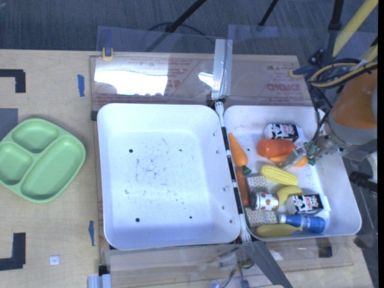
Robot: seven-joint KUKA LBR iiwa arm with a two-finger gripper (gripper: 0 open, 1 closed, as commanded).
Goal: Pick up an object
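- Reaching in from the right edge, the arm (354,110) shows its orange band over a grey wrist section, hanging above the upper right corner of the right bin (351,221).
- From the wrist the tool slants down and to the left; the jaws (307,152) end low over the bin's middle right, near the orange toy (275,148).
- Jaw state: cannot tell. The tip is small and dark, with a blurred green and orange bit at it; whether that bit is gripped or merely lies beneath is unclear.
- Right bin contents, upper part: a black-and-white cow-print can (281,131) lying on its side, with the orange toy just below it.
- Along the bin's left wall: a carrot (238,152) pointing up-left, and a thin reddish stick below it.
- Centre: a corn cob (278,174), with a yellow banana-like piece (287,192) beneath it.
- Lower part: a small tin with a red label (264,201), a second cow-print piece (309,203), a blue bottle (306,223) lying flat, and a yellow item touching the bottle's left end. These are crowded together, many touching.
- Left bin (162,167): white floor with faint blue scribble marks and a few dark dots.
- A green divided plate (41,159) sits on the counter (42,233), well apart to the left of both bins.
- Clear plastic panels stand behind the bins.
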